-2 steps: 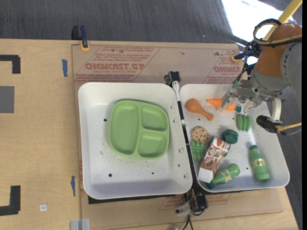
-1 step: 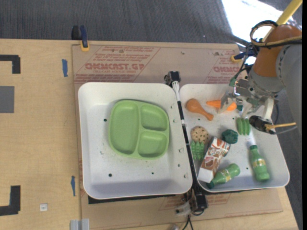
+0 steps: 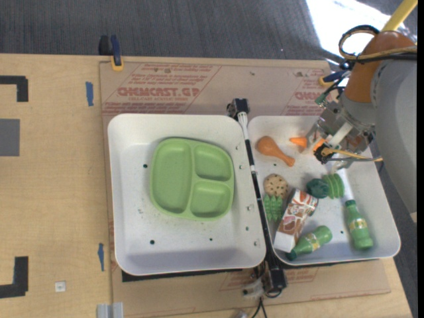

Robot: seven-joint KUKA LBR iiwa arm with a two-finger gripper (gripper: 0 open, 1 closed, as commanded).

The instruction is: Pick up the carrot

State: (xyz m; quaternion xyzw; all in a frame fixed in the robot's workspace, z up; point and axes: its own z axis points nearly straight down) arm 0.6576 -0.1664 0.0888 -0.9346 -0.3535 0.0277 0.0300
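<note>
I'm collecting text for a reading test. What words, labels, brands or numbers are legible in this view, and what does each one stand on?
"CHEMCAST GP": large red letters on the brown sheet.
Small red lines around it: too blurred to read.
Second red print, further right on that sheet: unreadable.
Carton, right-hand green bottle, lower green bottle: print too small to read.

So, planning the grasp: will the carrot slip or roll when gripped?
Likely stiff and light: the carrot looks like small moulded toy food. Its tapered shape may squirt out or roll toward the drumstick lying beside it.
</note>
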